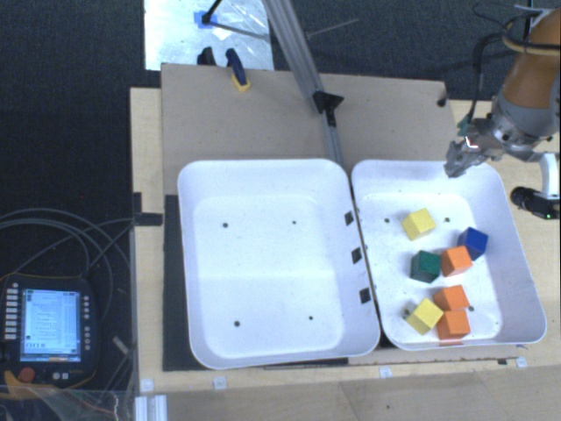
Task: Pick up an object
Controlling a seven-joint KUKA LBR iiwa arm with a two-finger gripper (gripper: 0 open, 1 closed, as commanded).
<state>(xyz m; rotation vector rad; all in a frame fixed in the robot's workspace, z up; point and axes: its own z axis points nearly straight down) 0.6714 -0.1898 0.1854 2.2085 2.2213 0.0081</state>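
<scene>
Orange cube [453, 324] nearest; arm [529, 82] above bin's [517, 248] far rim.

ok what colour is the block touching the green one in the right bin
Orange: the block sits against the green block, seen in the camera view.

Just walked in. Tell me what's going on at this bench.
A robot arm is set to pick up a block. Its gripper hangs over the far edge of the right bin, above the blocks and holding nothing visible. Seven blocks lie in that bin: two yellow, three orange, one green block and one blue block. None has been lifted yet. The left bin sits alongside.
</scene>
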